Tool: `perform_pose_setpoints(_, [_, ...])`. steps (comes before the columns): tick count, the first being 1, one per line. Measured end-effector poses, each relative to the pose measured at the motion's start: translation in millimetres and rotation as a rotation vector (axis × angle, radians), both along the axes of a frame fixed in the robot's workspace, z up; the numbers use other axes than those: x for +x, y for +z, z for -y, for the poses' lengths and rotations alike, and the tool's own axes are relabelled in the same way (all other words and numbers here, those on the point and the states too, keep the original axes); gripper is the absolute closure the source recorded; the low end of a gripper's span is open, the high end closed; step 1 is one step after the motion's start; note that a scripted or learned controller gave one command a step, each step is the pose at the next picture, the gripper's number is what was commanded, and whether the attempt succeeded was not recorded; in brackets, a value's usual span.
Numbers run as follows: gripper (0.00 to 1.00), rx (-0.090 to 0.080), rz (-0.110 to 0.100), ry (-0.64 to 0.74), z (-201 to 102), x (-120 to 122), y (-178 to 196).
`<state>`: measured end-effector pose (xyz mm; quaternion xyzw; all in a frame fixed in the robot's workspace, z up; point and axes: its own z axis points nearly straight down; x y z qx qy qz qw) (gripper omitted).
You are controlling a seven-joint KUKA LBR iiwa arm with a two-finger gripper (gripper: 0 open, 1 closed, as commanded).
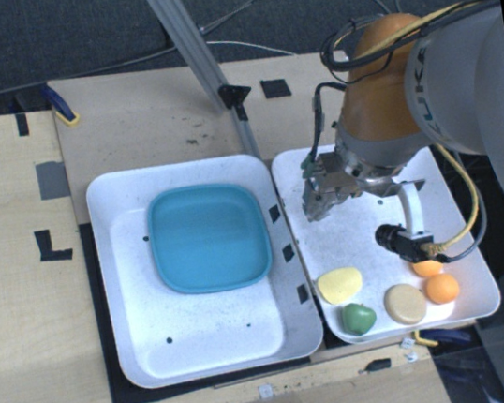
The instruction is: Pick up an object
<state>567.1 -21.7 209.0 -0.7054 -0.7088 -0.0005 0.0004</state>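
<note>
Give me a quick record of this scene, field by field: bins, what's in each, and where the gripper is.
left bin: blue plate
right bin: yellow piece, green piece, beige round piece, orange ball, all along the near edge
gripper: over the right bin's far left part, apart from the pieces
held: nothing seen in the jaws

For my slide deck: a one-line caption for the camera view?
Gripper over the right white bin, above small yellow, green, beige, orange objects.

Tan wooden bench with black tape marks; dark grey floor behind.
</note>
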Motion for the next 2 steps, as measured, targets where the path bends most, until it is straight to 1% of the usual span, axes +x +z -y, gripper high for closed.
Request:
perform_pose_setpoints(1, [1.00, 0.000, -0.001, 0.000, -53, -29, 1])
perform_pose_setpoints(2, [1.00, 0.000, 0.000, -0.001, -91, -52, 15])
